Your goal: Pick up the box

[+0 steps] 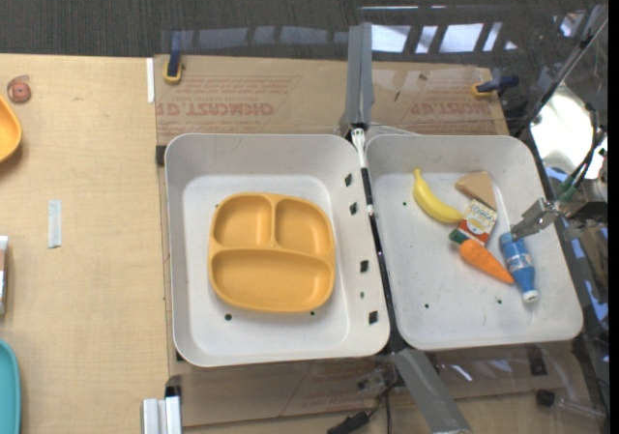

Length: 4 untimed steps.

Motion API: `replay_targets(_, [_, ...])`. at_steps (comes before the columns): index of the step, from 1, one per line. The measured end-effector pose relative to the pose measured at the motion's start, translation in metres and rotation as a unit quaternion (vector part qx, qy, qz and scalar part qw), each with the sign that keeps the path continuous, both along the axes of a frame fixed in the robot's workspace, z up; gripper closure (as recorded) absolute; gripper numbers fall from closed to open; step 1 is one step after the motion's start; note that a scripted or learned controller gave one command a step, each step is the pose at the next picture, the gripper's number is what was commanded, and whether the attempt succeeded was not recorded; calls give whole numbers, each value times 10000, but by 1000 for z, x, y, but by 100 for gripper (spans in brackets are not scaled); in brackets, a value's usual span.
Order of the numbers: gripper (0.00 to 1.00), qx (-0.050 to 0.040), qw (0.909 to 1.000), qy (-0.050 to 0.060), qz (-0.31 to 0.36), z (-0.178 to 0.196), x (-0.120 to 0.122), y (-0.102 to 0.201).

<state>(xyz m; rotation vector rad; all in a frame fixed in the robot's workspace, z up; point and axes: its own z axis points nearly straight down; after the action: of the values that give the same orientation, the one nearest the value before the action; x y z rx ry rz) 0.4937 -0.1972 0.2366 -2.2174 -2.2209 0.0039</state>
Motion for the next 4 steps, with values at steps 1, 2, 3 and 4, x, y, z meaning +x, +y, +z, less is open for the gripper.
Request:
replay_targets(1, [0,-5,9944,-10,-1056,-131,48,-7])
replay_targets(2, [0,-13,9882,-88,-1529,-138,102,31])
replay_targets(3, [100,-24,9884,-94,-1517,-128,102,30])
replay_targets(4, [0,-24,9884,-94,-1517,-128,102,30])
